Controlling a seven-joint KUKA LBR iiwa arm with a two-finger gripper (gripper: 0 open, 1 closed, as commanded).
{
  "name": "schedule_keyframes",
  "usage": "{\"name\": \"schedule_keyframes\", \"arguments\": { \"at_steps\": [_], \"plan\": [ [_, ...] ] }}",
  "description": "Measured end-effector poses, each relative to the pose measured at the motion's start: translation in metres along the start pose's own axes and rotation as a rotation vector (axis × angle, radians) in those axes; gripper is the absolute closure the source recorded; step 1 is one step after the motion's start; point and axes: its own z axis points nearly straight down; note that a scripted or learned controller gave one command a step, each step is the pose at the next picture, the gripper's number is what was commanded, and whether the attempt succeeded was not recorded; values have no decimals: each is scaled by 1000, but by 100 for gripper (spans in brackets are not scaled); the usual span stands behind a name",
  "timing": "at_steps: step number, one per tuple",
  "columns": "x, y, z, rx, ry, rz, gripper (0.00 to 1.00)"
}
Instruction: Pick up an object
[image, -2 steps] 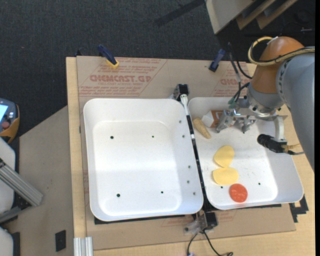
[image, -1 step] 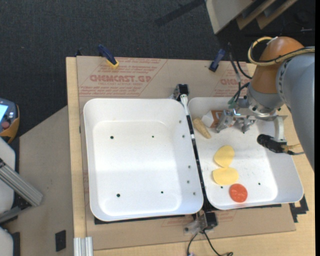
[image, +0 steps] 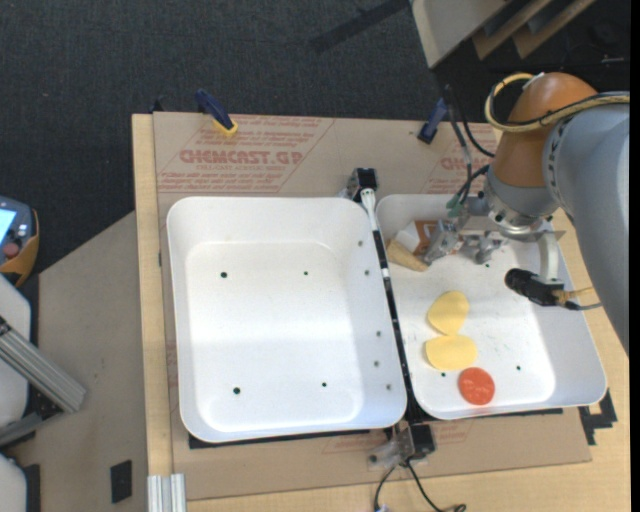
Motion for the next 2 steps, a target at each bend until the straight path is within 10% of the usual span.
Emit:
{"name": "schedule_keyframes", "arguments": {
  "at_steps": [2],
  "plan": [
    [24, 0, -1, 0, -5, 2, 0]
  ]
}}
